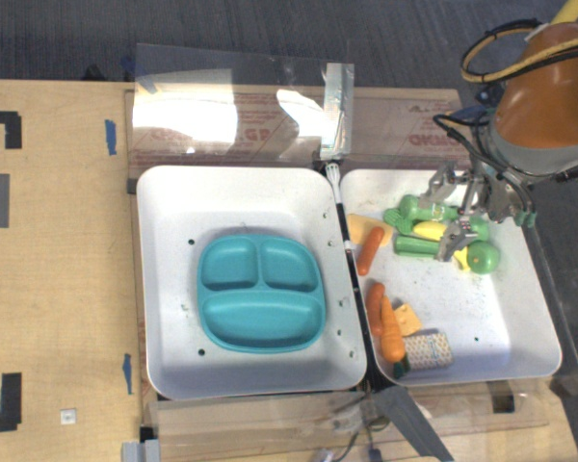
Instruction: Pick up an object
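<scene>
End effector (459,221) over right bin (520,345), green-and-yellow toy corn (419,229) beneath it, finger state unclear

Glossy plastic teal tray (261,292); matt white bin (164,210)

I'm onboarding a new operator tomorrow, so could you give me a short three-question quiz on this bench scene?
1. True or false: the teal divided plate lies in the left bin.
2. Multiple choice: the gripper hangs over which spot? A) the teal plate; B) the green and yellow toy pile at the back of the right bin; C) the cardboard bench top.
3. Fill in: the two long orange items, one near the bin divider and one toward the front, look like toy ____.

Key: 1 true. 2 B. 3 carrots.
</scene>
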You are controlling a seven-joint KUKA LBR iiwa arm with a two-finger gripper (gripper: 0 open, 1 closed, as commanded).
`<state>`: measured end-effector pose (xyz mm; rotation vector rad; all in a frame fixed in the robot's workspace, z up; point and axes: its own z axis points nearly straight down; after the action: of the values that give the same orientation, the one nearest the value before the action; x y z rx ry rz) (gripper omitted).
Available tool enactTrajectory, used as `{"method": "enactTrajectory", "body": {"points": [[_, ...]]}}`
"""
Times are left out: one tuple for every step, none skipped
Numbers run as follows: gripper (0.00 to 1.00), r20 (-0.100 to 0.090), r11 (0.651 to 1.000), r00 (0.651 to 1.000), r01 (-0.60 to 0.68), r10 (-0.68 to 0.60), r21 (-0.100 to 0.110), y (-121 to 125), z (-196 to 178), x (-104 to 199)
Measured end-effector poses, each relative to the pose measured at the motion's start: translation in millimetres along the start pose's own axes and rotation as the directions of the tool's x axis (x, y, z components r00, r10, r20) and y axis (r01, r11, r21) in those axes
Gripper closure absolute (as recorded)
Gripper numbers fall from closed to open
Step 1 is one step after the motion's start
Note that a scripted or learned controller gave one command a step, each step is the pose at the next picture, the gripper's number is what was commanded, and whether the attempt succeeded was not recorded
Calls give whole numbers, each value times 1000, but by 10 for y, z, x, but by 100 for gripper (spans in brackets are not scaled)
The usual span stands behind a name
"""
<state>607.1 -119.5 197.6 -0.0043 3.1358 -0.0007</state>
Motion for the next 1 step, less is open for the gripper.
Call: {"method": "enactTrajectory", "body": {"points": [[0,9,998,998,64,-64,2,-50,1071,-92]]}}
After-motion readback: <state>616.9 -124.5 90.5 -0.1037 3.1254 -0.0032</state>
